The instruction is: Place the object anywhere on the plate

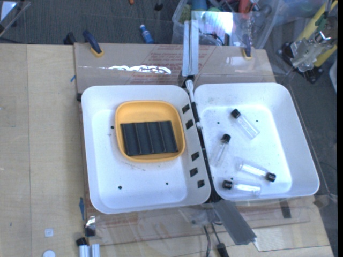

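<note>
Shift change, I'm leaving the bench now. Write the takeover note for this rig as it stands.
Left bin: yellow plate with a dark ribbed block lying on it.
Right bin: four clear vials with black caps, one near the top, one mid-left, two near the bottom. All lie loose, apart from the plate.
Done: no vial is on the plate.
Left: pick a vial and set it on the plate.

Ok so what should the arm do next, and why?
Probably come in over the right bin and drop toward one vial, say the top one, which lies apart from the others. All four vials lie in that bin; the plate sits in the left bin.
</note>
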### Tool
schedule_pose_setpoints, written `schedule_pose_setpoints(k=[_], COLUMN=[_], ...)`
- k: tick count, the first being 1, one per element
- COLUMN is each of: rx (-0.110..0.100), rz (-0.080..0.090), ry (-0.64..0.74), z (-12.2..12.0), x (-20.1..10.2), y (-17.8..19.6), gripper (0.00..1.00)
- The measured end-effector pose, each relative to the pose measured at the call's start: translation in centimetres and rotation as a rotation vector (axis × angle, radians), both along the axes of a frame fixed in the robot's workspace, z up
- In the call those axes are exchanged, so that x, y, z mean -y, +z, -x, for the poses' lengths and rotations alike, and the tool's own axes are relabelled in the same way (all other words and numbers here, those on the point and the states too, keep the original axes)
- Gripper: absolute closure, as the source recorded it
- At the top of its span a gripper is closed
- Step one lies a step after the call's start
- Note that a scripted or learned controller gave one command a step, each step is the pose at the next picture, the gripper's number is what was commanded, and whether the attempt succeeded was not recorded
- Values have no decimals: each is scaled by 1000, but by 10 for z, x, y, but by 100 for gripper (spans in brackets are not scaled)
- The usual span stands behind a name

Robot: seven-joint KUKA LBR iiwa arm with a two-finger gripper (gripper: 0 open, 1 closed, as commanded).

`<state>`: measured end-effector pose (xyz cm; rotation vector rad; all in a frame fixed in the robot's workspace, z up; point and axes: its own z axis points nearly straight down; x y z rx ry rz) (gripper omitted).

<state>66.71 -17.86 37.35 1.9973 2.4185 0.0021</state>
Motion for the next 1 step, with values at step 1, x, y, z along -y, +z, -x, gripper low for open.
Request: schedule_pose_setpoints(k=[1], rx=[3], rz=[3], ry=[308], z=[0], x=[46], y=[63], gripper=[100])
